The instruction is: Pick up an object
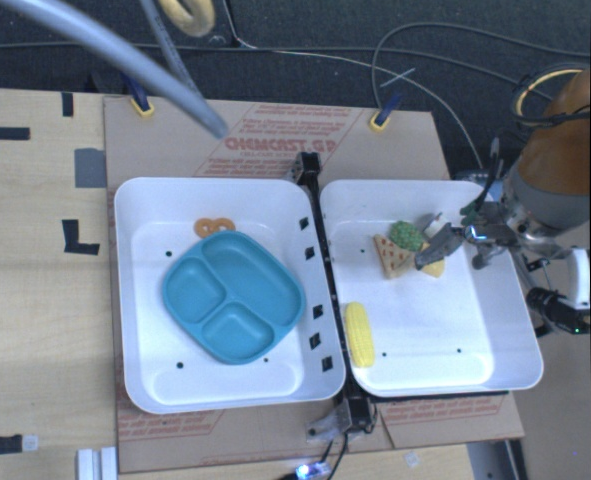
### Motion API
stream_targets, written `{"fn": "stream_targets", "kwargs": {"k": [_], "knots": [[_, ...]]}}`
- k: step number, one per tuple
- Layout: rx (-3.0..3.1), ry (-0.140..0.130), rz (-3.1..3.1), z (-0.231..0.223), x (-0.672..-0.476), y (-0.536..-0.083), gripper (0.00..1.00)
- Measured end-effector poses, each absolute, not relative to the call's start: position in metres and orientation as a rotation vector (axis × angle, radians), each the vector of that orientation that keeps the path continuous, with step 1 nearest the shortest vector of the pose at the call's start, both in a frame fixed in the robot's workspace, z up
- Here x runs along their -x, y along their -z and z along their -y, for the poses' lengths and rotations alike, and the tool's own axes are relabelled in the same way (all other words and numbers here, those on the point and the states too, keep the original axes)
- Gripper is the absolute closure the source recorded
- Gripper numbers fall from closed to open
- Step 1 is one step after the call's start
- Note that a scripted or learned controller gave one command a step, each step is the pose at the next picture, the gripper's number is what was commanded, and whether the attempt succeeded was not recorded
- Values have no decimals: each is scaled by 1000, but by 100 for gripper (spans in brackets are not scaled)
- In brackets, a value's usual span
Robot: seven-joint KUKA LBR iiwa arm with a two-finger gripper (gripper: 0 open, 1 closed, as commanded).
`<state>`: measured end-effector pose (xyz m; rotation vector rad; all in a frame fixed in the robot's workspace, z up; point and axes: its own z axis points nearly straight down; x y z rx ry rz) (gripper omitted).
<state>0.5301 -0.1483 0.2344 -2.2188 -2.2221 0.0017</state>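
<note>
Gripper: the gripper (443, 240) reaches in from the right, low over the upper part of the right bin (495, 368); the grey arm with its orange band (560, 148) sits at the right edge.
Fingers: dark fingers (441, 234) point left toward a small cluster of toys; whether they are apart or together cannot be told, and nothing is plainly seen between them.
Contact: the finger tips sit just beside the yellow piece (433, 265) and near the green broccoli toy (407, 235); touching or not cannot be told.
Right bin: holds the green broccoli toy, a tan wedge (391, 256) touching it just below, the yellow piece to the right of the wedge, and a yellow corn cob (359, 334) lying along the left wall, well apart from the cluster.
Left bin: the left bin (140, 368) holds a blue divided plate (233, 296) with three compartments, lying flat near the middle, and a small orange pretzel (214, 227) just beyond the plate's upper edge.
Surface: the two bins stand side by side on a cardboard sheet (275, 138) on the surface.
</note>
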Motion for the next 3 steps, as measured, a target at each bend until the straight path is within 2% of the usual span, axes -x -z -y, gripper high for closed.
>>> {"fn": "stream_targets", "kwargs": {"k": [3], "knots": [[2221, -3, 2224, 151, -529, -83, 0]]}}
